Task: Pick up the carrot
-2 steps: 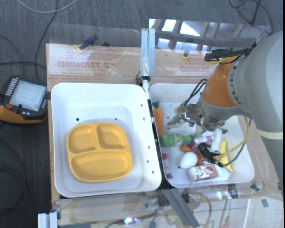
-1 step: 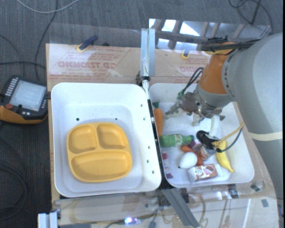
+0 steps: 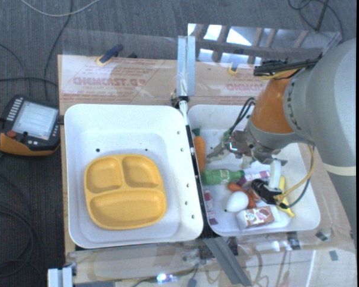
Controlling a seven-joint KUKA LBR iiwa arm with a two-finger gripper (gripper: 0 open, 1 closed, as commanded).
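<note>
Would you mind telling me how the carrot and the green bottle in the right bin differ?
The carrot is orange; the green bottle is green with a pale cap end. The carrot lies along the bin's left wall, running up and down the view; the bottle lies across it, nearer the bin's middle. Both lie flat in the right bin, untouched by the tool.

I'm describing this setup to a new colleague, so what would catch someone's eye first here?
The yellow tray, split into three compartments, lies alone in the left bin. The grey arm with its orange band reaches in from the right over the right bin, which is crowded with small items. Among them, the carrot lies along that bin's left wall, near a green bottle and a white egg.
</note>
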